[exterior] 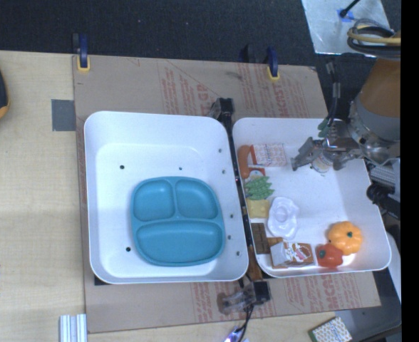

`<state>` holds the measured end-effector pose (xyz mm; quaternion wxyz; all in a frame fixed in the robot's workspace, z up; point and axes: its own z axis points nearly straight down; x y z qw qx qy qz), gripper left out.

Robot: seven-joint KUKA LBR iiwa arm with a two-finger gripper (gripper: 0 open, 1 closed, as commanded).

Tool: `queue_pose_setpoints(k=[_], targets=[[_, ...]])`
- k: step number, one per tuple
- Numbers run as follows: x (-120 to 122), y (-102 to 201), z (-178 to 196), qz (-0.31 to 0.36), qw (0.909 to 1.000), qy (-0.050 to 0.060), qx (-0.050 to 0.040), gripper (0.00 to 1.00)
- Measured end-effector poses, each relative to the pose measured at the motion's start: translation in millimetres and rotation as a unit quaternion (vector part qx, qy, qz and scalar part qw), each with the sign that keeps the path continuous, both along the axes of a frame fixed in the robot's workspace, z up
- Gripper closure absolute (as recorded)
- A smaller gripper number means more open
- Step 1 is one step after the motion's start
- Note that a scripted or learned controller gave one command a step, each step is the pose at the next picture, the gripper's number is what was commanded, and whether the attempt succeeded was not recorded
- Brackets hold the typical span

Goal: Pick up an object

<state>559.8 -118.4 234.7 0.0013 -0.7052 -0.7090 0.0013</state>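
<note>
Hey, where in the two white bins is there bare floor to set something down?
Left bin: a bare strip behind the blue divided plate and another along its left wall. Right bin: open floor mid-bin, between the gripper and the orange pumpkin. Crowded along its left wall and near edge, around the white crumpled item.

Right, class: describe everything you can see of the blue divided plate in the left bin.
The blue divided plate is a rounded rectangle, apparently smooth plastic, with three compartments: two smaller ones toward the far side and one wide one nearer the camera. It lies flat and upright on the floor of the left white bin, roughly central, touching nothing else.
</note>
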Motion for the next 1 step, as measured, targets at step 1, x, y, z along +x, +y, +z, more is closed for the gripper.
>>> queue_pose_setpoints(k=[1], targets=[[40.1,22.7,-129.3,0.001,1.0,0.006,0.0008,0.0]])
